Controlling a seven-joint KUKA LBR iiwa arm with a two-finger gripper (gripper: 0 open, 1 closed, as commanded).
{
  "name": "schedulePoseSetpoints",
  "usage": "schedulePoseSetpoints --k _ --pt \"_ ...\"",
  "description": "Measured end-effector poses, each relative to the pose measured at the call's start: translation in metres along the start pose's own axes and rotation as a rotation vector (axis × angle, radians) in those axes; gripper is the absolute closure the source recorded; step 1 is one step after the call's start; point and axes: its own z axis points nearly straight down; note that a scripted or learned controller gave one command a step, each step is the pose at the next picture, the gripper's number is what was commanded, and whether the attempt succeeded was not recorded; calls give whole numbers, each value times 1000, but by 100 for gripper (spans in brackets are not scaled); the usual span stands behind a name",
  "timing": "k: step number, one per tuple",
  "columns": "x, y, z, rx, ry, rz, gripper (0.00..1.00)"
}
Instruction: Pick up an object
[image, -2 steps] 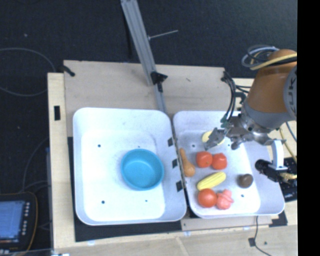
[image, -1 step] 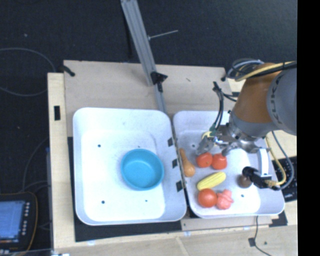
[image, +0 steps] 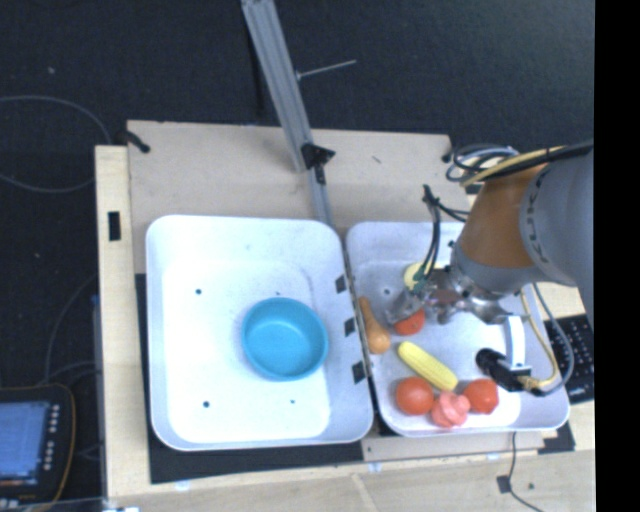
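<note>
- Sitting far to the left of the pincer, off the worktop's edge, a small screen device (image: 28, 445) glows blue on the dark floor.
- The worktop (image: 210, 170) is pale wood and carries two shallow white bins side by side.
- The left bin (image: 200, 250) lies well to the left of the pincer and holds a blue bowl (image: 285, 338), upright, resting on the bin floor toward its right half.
- A grey metal rail (image: 285, 90) slants down from the top of the view and ends between the two bins, up and to the left of the pincer.
- The right bin (image: 385, 245) is the one the pincer has reached into.
- An orange carrot-like piece (image: 374, 330) lies along that bin's left wall, just left of the pincer.
- The pincer (image: 418, 300) is low over the bin floor; whether it is clenched or released I cannot tell.
- A red-orange round object (image: 409, 322) sits right under its tip, touching or nearly so; a grasp cannot be confirmed.
- A yellow-green item (image: 414, 272) peeks out just above the pincer, partly hidden.
- Below the pincer lies a yellow corn-like piece (image: 428, 366), tilted.
- Further below, near the bin's front wall, are a red tomato (image: 413, 396), a pink object (image: 450, 409) and a second red tomato (image: 482, 396), close together.
- The grey arm (image: 560, 215) with its orange band (image: 495, 225) extends up and right of the pincer.
</note>
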Motion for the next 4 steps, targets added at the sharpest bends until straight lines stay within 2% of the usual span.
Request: schedulePoseSetpoints --k 1,3,4 --pt "1 1 -13 -2 5 6 100" --pt "-6 -6 -116 -1 6 2 100" --pt "-7 -4 -136 0 6 -5 100"
